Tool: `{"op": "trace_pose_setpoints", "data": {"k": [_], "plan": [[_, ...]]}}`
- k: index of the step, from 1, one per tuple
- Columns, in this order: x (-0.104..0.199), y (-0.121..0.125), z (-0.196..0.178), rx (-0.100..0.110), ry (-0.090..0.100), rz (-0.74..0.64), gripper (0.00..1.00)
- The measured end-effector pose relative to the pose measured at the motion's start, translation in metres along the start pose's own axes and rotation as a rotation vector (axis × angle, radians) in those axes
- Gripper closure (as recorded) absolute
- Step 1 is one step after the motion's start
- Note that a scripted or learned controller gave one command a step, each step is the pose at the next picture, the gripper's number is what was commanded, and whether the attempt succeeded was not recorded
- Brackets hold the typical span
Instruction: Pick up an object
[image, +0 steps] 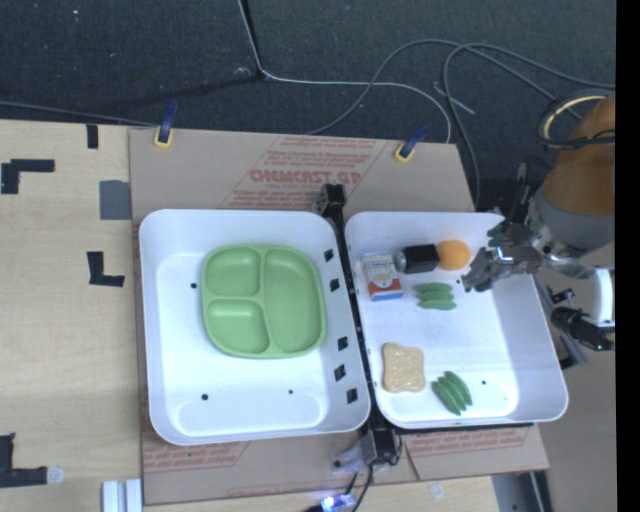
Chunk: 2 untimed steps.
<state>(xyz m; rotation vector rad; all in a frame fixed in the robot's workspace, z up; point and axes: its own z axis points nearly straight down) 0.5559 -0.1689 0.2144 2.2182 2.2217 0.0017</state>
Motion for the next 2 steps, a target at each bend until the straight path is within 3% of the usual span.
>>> {"op": "trace_pose_setpoints", "data": {"k": [2], "plan": [[0.118,0.0,0.01,0.004,0.002,-0.006,1.0]]}}
